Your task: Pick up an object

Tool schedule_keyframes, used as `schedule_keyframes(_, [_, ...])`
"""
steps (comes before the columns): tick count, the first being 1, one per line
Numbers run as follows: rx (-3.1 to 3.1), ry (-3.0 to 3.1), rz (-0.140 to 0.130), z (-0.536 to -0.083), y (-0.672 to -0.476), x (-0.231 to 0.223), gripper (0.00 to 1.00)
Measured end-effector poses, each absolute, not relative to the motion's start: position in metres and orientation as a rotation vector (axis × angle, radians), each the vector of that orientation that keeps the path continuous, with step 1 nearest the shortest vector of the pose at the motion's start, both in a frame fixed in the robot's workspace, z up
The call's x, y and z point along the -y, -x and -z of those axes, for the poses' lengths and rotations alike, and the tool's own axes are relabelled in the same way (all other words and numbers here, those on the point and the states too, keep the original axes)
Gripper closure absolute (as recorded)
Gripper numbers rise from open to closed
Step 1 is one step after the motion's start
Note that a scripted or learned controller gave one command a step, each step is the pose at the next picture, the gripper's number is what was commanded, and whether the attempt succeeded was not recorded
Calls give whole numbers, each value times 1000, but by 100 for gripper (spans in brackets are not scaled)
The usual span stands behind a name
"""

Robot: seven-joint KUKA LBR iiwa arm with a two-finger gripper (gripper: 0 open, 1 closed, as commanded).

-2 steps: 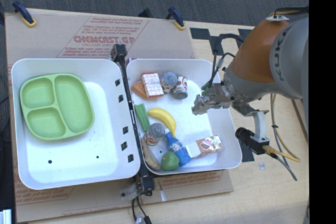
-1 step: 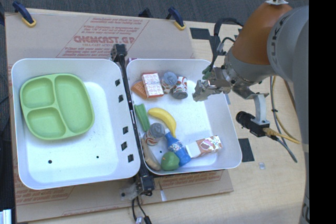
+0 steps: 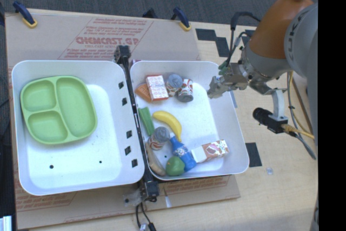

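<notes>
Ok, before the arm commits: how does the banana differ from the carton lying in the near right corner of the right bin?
The banana is plain yellow and curved; the carton is boxy, printed red and white. The banana lies mid-bin with bare floor on its right; the carton sits by the near right corner, its left end against the blue bottle. Both lie flat in the right bin, apart from the gripper.
</notes>
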State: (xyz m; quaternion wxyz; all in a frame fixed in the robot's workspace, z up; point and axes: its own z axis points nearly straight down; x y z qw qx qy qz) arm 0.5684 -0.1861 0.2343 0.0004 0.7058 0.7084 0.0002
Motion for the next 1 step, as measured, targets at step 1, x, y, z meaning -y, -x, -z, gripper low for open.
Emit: schedule_keyframes(1, [-2225,-2218,0,-251,-501,212,100])
